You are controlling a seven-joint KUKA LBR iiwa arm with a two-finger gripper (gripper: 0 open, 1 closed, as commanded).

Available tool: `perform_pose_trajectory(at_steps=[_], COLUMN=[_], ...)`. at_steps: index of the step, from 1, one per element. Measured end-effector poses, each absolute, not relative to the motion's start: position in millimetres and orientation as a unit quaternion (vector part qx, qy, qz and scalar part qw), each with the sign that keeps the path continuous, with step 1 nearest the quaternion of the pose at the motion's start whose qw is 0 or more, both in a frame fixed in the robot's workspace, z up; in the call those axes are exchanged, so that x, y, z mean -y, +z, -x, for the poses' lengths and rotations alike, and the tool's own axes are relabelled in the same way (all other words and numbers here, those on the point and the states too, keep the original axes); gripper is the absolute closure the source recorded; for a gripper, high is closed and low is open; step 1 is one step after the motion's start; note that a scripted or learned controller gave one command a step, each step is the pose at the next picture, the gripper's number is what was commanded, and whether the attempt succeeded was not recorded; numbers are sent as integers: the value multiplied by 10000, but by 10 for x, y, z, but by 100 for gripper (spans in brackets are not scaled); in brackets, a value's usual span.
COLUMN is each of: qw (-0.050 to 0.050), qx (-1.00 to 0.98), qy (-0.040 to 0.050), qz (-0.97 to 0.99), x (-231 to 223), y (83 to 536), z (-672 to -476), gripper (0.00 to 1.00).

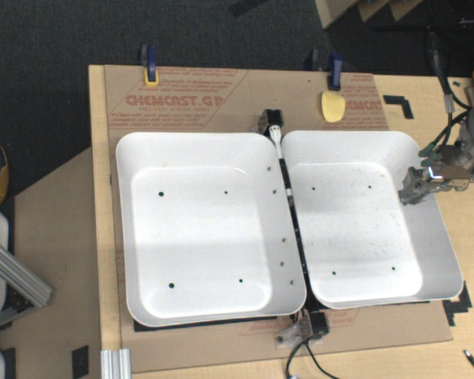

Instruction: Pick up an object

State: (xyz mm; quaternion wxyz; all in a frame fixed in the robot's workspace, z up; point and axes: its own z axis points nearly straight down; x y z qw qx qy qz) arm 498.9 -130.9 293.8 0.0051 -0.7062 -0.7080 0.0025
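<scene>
Fingers: we cannot tell their state; the gripper (415, 186) sits at the right rim of the right bin (363, 152), blurred and small. We see no loose object in it or in the left bin (197, 152). Beyond, we note two blue clamps (148, 60) on the board's far edge.

The arm (468, 152) is cut off by the frame's right side, so little beyond its wrist shows. The gripper (417, 186) sits at the right bin's (434, 247) far right rim, small and blurred, its shape hard to read. A yellow object (332, 106) on the bench (103, 212) is too small to identify. The printed lettering (174, 99) there is faint.
</scene>
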Motion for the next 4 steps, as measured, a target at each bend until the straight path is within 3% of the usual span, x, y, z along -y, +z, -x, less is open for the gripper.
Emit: perform_pose_trajectory(at_steps=[1,2,4], qw=[-59,35,-27], qx=[7098,7089,7071], qy=[-49,22,-18], qz=[7043,7053,7071], x=[841,439,643], y=[4046,3035,3687], z=[-5288,-5662,-5559], gripper=[100,100,100])
